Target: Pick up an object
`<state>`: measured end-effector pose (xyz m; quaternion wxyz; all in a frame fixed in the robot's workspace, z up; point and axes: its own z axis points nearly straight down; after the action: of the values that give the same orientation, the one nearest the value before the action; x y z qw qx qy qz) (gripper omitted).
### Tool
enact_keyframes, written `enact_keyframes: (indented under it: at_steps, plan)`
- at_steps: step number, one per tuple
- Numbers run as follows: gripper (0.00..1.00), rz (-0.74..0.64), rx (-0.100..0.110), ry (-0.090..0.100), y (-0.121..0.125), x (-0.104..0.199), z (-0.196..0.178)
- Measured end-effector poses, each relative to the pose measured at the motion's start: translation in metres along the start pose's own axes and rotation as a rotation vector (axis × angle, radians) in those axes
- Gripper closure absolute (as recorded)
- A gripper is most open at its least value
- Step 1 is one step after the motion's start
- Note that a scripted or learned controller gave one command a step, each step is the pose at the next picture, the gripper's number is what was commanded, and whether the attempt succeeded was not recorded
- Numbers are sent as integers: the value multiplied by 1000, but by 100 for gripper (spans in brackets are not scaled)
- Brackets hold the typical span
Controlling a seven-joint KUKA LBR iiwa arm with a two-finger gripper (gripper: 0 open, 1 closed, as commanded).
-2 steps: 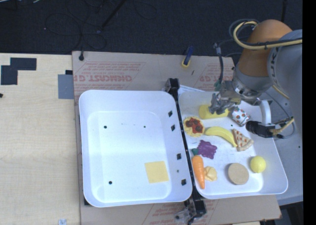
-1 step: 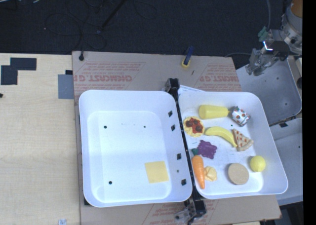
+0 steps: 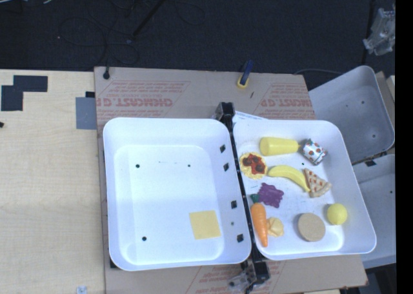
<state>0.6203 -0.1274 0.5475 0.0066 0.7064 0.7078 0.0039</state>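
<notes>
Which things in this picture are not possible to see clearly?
- Small patterned object in the right bin, camera view: too small to identify.
- Pale piece beside the carrot: too small to identify.
- Item at the bottom edge: cut off.

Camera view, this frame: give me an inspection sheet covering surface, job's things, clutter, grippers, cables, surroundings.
Surface: two white bins, left bin and right bin, on a cardboard sheet.
Job's things: yellow square in the left bin; in the right bin banana, carrot, purple grapes, pizza slice, lemon, tan disc, yellow cylinder.
Clutter: blue-and-yellow clip on the cardboard edge.
Grippers: nothing seen.
Cables: thin wires on the dark floor.
Surroundings: wooden bench, metal plate at right.
</notes>
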Motion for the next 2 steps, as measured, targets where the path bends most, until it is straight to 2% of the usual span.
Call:
enact_keyframes:
  at_steps: [1,2]
  plan:
    - [100,-1,32,8,-31,36,132]
    - [100,2,36,8,-92,57,293]
